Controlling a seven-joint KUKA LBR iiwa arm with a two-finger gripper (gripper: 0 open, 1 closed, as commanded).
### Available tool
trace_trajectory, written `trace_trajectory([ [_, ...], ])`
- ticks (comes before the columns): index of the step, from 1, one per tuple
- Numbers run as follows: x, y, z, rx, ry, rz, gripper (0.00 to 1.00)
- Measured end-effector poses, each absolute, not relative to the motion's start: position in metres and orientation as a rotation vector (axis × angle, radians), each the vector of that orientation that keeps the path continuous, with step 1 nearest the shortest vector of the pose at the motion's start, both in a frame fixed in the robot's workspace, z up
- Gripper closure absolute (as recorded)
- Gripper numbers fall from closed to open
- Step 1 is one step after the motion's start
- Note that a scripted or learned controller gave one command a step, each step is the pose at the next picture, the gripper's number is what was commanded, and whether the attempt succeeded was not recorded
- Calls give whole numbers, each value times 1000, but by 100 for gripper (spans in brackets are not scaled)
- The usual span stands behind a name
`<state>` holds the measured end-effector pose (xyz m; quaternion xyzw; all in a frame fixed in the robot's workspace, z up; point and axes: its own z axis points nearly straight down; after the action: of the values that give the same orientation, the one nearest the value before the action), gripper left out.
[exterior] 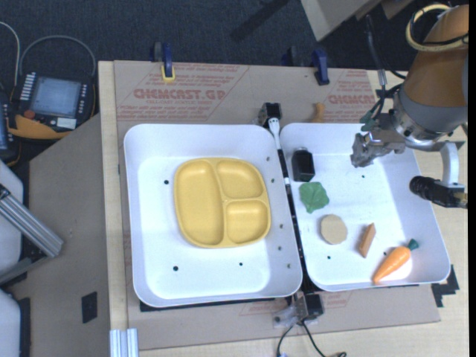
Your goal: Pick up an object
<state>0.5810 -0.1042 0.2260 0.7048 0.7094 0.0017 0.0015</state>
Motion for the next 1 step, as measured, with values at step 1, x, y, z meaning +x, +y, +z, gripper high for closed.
trace_trajectory([
  [1,581,-45,216,2217,2231,0,100],
])
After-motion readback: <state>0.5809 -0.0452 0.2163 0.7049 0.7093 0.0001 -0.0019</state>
